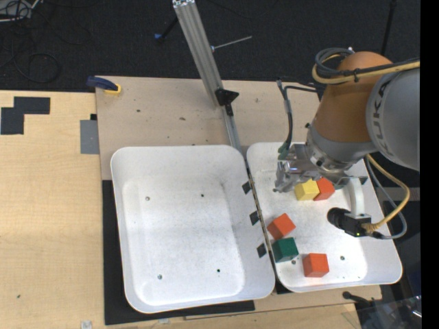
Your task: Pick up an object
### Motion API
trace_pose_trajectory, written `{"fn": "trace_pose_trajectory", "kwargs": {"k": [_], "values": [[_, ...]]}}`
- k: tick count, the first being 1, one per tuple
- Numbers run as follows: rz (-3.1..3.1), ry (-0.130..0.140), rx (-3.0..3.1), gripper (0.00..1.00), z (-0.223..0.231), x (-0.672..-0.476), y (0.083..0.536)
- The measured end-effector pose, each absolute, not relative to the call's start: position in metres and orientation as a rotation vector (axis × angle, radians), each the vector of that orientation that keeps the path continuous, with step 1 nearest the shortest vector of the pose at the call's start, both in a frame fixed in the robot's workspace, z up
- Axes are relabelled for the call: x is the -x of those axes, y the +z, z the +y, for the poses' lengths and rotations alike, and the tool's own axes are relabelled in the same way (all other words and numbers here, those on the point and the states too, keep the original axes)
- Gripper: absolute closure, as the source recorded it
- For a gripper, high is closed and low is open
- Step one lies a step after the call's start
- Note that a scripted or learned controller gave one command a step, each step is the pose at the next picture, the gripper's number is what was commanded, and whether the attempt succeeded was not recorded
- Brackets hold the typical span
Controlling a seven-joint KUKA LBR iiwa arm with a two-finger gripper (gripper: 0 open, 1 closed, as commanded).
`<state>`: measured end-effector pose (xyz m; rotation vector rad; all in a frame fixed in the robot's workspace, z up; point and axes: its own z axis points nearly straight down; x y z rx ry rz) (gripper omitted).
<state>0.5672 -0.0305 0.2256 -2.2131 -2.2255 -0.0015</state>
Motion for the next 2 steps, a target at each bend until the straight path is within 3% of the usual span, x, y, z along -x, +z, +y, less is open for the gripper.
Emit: {"fn": "trace_pose_trajectory", "kwargs": {"k": [2], "values": [[-2.225,0.001,2.212,1.0,0.088,-0.564,0.224]]}}
